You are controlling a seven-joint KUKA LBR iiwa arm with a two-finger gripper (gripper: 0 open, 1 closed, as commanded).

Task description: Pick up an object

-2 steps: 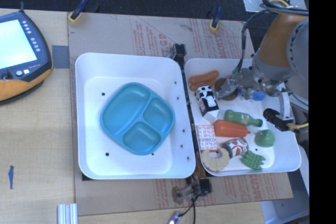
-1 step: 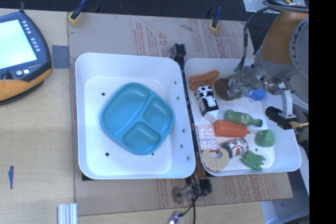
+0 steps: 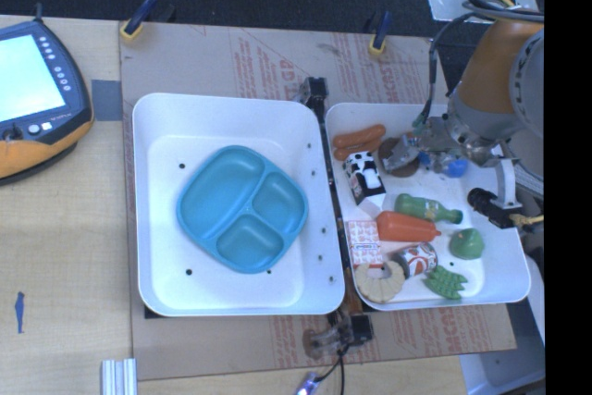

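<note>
The claw (image 3: 413, 154) is down in the far part of the right bin (image 3: 504, 290), low over a dark brown round object (image 3: 400, 158), and whether it is open or closed I cannot tell from this angle. The grey arm (image 3: 495, 79) with its orange band comes in from the right above it. Just left of the claw lies a brown sausage-shaped toy (image 3: 358, 140), and below that a black-and-white carton (image 3: 364, 178) leaning against the bin's left wall. Moving nearer: a green bottle (image 3: 427, 208) on its side, an orange carrot (image 3: 405, 227) beside it, a red-and-white packet (image 3: 363, 241), a red-and-white can (image 3: 419, 258), a tan ring-shaped piece (image 3: 379, 281), a green round item (image 3: 467, 243) and a green leafy toy (image 3: 447, 282). Across the divide, the left bin (image 3: 153, 199) holds a blue sectioned plate (image 3: 242, 209). Out on the tabletop (image 3: 65, 245), far left, sits an orange-edged control tablet (image 3: 37, 102), and two blue-and-yellow clamps (image 3: 137, 19) grip the cardboard's far edge.
</note>
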